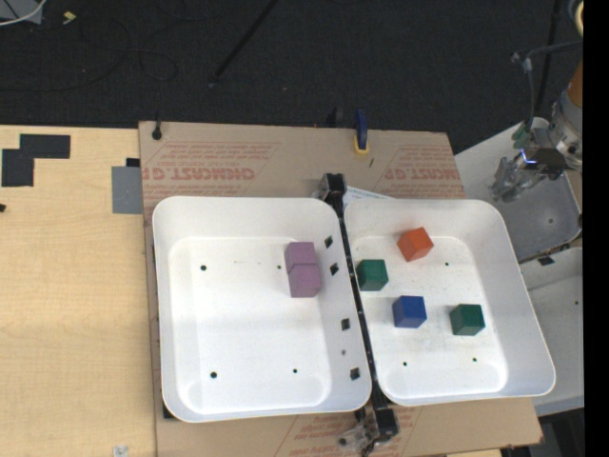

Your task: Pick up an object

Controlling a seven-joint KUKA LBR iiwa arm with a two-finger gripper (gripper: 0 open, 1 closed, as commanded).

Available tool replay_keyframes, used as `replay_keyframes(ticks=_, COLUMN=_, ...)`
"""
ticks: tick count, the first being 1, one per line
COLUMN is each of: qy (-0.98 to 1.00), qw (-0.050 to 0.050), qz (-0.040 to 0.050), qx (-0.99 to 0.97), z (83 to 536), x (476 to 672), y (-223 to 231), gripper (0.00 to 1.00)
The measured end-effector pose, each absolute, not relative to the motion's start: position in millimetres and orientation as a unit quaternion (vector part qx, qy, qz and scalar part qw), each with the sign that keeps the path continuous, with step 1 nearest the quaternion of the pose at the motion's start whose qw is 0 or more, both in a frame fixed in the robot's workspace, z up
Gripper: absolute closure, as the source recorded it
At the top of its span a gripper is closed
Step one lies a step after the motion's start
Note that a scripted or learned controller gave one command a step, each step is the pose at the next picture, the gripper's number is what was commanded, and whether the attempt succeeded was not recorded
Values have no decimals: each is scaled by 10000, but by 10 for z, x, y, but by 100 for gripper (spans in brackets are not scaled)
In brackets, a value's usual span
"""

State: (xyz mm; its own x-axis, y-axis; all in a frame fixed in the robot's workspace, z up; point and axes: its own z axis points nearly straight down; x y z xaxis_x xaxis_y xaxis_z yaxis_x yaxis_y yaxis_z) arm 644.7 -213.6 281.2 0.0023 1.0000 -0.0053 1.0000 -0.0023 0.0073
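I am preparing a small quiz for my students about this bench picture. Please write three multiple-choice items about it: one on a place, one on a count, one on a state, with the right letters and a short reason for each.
1. Where does the purple block lie?
A. in the left bin
B. in the right bin
C. on the cardboard

2. How many blocks lie in the right bin?
A. two
B. four
C. six

3. How do the two green blocks stand to each other?
A. stacked
B. touching side by side
C. apart

Answers:
1 A: the purple block sits in the left bin, near the divider.
2 B: the right bin holds an orange block, a blue block and two green blocks.
3 C: the blue block and bare white floor lie between them.
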Motion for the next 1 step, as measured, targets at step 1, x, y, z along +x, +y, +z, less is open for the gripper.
replay_keyframes(ticks=1, qy=7075, qw=-26, qz=-16, qx=7067, z=2271, x=6429, y=-1967, gripper=100)
